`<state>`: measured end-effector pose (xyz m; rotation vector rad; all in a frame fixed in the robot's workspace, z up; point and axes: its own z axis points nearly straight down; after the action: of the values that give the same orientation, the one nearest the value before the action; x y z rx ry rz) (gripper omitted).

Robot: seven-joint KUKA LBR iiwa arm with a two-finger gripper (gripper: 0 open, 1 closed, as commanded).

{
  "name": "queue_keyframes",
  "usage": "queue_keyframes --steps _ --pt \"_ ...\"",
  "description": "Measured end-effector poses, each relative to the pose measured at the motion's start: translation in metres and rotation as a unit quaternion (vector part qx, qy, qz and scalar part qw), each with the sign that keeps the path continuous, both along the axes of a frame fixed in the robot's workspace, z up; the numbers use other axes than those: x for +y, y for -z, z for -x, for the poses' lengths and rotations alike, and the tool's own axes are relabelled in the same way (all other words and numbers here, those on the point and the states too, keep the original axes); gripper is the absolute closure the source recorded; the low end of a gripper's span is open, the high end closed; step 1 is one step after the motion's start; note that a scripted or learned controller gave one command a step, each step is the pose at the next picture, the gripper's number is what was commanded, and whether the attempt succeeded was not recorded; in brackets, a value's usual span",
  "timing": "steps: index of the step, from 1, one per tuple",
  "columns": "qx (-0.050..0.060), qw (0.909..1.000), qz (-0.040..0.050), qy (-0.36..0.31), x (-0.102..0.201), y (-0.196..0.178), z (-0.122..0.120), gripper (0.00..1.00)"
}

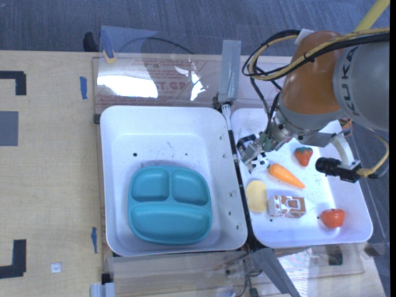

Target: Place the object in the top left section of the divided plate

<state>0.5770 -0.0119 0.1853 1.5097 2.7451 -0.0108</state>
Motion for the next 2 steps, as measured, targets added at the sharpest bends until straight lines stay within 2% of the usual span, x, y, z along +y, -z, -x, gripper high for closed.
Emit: queue_keyframes --steps 1,2 --pt "-0.002 0.9992 -0.0034 -0.039 -0.089 0.075 -0.032 1.0" --pt "-0.013 0.9912 -0.0022 -0.132 -0.099 0.087 0.005 1.0"
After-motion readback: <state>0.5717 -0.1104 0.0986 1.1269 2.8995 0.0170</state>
